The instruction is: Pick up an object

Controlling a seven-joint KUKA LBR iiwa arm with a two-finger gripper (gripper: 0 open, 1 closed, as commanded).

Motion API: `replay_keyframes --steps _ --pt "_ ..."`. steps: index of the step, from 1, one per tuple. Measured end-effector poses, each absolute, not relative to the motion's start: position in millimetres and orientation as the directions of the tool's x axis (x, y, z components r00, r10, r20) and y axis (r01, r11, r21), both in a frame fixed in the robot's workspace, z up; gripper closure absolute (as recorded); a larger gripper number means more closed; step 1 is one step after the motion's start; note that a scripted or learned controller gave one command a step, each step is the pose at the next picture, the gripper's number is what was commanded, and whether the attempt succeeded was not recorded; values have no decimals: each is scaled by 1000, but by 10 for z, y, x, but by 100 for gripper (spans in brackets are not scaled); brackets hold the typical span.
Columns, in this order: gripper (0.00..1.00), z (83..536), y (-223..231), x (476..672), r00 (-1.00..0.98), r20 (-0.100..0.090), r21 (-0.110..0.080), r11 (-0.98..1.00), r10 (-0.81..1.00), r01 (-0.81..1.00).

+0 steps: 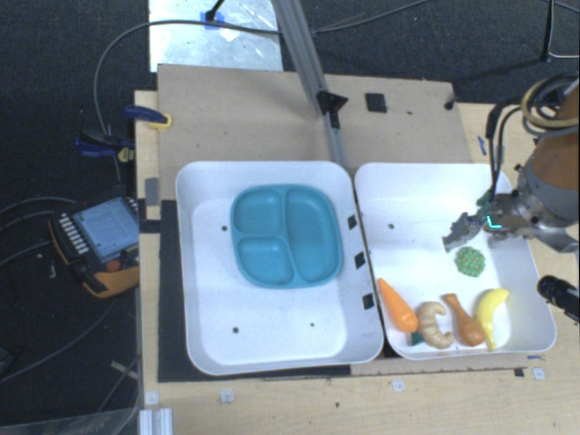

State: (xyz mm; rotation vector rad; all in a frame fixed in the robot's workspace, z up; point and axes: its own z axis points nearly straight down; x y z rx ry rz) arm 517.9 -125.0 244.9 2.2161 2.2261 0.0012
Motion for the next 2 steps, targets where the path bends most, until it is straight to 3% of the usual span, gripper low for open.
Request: replay_keyframes --steps 1,2 --pt "0 2454 -1251 5182 -5 0 2 5 1000 1000" --pt "0 1837 -1211 5146 -1 1 -4 1 1000 1000"
